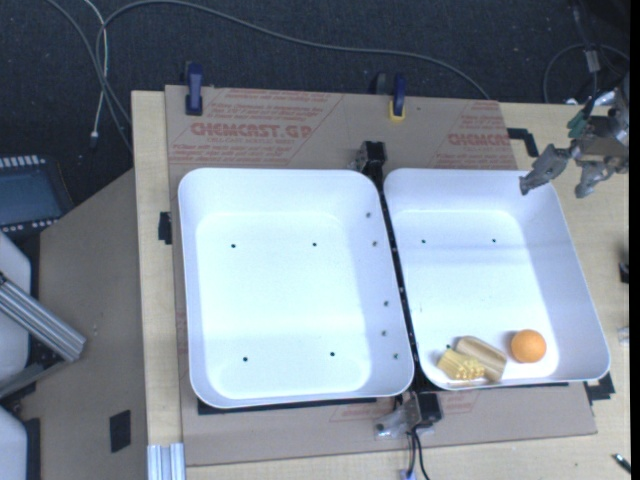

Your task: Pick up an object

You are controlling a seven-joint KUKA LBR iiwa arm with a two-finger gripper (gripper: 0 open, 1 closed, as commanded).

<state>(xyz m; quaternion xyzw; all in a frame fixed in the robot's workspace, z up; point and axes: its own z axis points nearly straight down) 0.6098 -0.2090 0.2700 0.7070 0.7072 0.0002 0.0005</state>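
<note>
Red lettering reading "CHEMCAST GP" repeats across the brown masking paper of the bench board (300, 118), which sits over dark carpet crossed by loose cables. The left bin (205, 298) is smooth, glossy white with rounded corners. In the right bin (560, 258), near its front edge, lie a ridged yellow corn cob (461, 366), a tan bread roll (482, 352) touching it, and an orange ball (528, 346) just beside. The gripper (562, 175) hangs over that bin's far right corner, jaws apart, holding nothing.
</note>
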